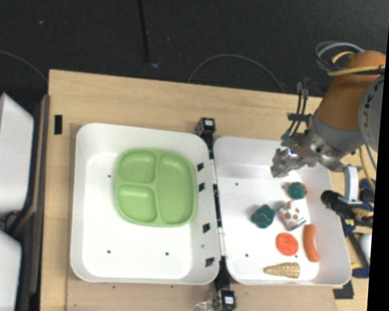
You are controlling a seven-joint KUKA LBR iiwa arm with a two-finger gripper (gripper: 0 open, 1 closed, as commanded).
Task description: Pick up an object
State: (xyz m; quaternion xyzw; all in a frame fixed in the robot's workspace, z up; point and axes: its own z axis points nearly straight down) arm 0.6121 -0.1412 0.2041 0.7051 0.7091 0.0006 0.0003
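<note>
My gripper hangs over the back part of the right bin, with nothing seen between its fingers. In front of it lie a small dark green piece, a larger dark green lump, a white box with red marks, an orange round piece, an orange-red sausage shape and a tan cone. The small green piece is the nearest, a little to the front right of the gripper.
The left bin holds a light green divided plate. Black clips sit along the seam between the bins. The wooden bench edge runs around both bins.
</note>
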